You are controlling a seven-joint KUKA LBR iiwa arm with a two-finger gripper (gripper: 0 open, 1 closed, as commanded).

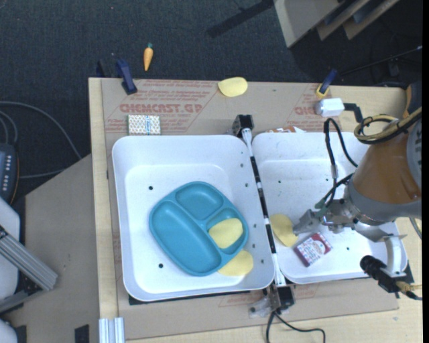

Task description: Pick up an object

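Reached in from the right, grey arm (392,177) with orange band bent low over the bench. Gripper (315,224) pointed left and down, wrist angled steeply, cables looped over the forearm.

We see a pale wooden table (201,100) on dark blue-grey carpet floor (47,60), black cables (40,120) trailing at left, beige furniture (335,20) at upper right.
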